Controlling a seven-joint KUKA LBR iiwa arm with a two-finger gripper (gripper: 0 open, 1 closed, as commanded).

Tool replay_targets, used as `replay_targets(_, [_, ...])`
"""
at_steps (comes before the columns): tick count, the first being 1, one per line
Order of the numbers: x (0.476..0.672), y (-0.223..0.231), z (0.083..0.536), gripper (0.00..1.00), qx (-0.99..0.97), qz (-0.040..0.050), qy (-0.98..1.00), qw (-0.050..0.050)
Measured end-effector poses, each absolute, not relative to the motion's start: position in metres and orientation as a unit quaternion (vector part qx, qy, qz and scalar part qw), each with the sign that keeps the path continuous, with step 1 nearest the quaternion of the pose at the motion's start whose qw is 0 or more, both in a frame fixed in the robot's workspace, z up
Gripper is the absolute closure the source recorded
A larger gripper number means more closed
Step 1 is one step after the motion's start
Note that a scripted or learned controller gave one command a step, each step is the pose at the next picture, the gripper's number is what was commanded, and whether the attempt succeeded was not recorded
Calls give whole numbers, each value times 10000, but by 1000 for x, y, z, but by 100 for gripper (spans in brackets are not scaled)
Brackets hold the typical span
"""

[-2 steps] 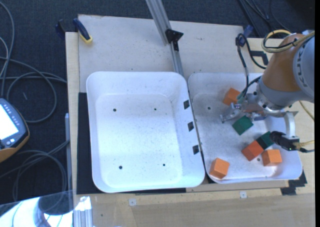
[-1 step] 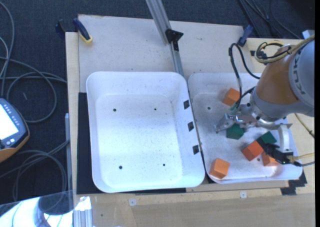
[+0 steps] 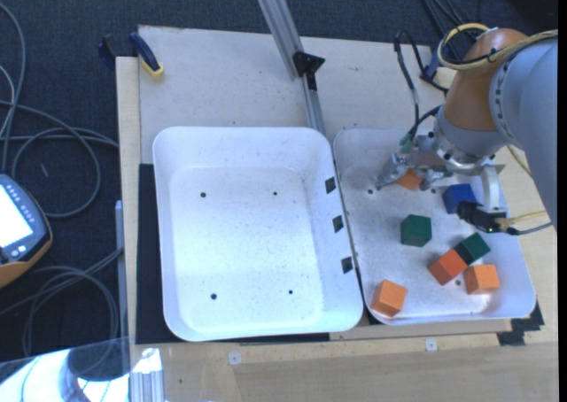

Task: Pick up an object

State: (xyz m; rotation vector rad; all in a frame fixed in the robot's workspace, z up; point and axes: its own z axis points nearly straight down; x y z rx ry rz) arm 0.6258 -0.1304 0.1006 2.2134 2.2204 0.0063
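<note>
My gripper [image 3: 403, 170] hangs over the upper part of the right bin [image 3: 354, 148], reaching in from the right. A small orange object [image 3: 410, 181] shows just under and beside it; whether it is gripped is hidden by the wrist. Loose blocks lie in this bin: a blue one [image 3: 458, 197] right of the gripper, a green cube [image 3: 415, 230] below it, a dark green block [image 3: 476, 246], a red-orange block [image 3: 447, 266], an orange block [image 3: 481, 279] and another orange block [image 3: 388, 297] near the front-left corner.
The left bin [image 3: 177, 148] sits beside the right one. A slanted metal pole [image 3: 279, 15] crosses the back of the bench. A yellow and blue tool [image 3: 147, 54] lies at the back left. Cables trail around the wrist.
</note>
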Motion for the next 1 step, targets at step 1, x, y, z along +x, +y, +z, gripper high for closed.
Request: replay_targets(1, [620, -191, 100, 0, 7034, 44, 7107, -47])
